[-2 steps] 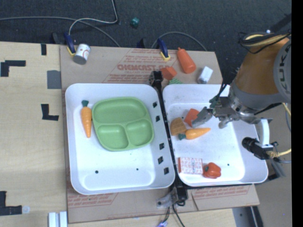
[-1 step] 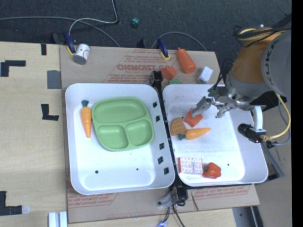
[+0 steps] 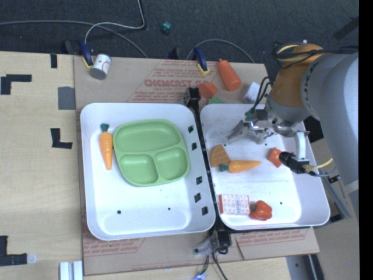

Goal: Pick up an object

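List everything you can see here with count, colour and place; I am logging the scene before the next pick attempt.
white bins: 2, white, side by side on the bench
divided plate: 1, green, in the left bin
toy carrot: 1, orange with green top, left bin, left of the plate
second toy carrot: 1, orange, right bin, middle
tan piece: 1, tan, right bin, at that carrot's left end
red toy: 1, red-orange, right bin, near edge
red-printed card: 1, red and white, right bin, left of the red toy
small red item: 1, red, right bin, right side
orange toys: 2, orange, on cardboard behind the bins
small can: 1, white, cardboard's far left corner
arm: 1, grey with orange band, from the right
pincer: 1, metal, over the right bin's far part
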`<action>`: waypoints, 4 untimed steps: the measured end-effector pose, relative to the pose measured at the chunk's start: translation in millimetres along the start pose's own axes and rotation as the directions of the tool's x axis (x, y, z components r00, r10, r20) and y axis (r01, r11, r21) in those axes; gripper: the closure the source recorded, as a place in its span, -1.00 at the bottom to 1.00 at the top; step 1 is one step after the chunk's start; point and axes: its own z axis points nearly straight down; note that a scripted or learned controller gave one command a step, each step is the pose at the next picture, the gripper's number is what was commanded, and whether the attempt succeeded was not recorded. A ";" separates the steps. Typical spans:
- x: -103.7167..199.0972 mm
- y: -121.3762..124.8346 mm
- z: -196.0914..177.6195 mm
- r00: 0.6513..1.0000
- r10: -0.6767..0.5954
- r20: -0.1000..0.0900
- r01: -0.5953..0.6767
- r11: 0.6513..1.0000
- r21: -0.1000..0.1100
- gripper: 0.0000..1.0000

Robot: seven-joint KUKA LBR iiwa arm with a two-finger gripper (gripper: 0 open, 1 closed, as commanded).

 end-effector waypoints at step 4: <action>26.1 -33.3 -8.4 1.000 0.003 0.004 -0.003 1.000 0.003 1.00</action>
